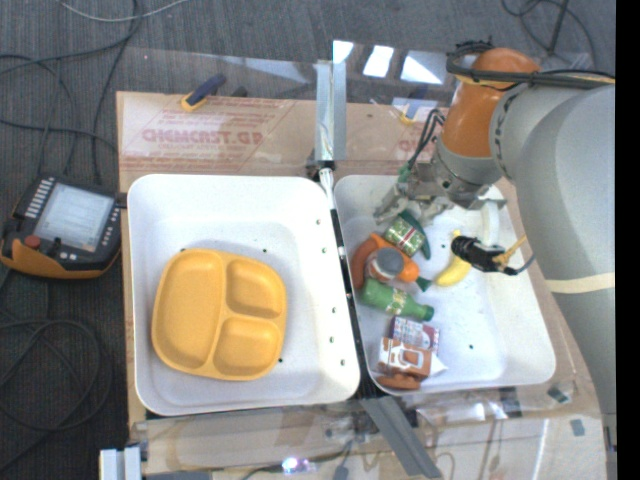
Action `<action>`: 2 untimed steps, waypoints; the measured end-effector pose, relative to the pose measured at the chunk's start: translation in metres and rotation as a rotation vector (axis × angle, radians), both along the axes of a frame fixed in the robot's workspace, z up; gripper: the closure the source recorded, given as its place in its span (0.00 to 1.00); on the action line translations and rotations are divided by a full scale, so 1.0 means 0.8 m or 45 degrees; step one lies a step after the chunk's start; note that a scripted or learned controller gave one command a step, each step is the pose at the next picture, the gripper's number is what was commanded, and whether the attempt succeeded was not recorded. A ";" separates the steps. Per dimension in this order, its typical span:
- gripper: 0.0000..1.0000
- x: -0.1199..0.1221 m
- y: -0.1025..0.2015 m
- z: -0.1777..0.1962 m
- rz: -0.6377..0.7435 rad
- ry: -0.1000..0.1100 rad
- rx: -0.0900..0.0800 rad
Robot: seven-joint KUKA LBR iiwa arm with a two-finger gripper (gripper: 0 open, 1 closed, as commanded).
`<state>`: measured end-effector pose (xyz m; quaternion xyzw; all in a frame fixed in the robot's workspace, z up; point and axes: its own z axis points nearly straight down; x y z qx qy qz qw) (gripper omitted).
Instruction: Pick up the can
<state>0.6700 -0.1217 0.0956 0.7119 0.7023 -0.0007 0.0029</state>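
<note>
The can (405,236), with a green, red and white label, lies on its side near the back left of the right bin (500,358). My gripper (412,208) hangs right over the can's far end. Its grey fingers (388,208) are spread open to either side, and nothing is held between them. The can rests against an orange object with a grey lid (383,264).
A green bottle (396,301) lies in front of the orange object, with a red and white carton (408,353) nearer the front rim. To the can's right lies a banana (453,273). The left bin (180,208) holds a yellow compartment tray (220,313).
</note>
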 end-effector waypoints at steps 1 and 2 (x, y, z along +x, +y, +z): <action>1.00 -0.001 0.056 0.149 -0.011 0.006 0.006; 1.00 -0.002 0.068 0.180 0.029 0.007 0.002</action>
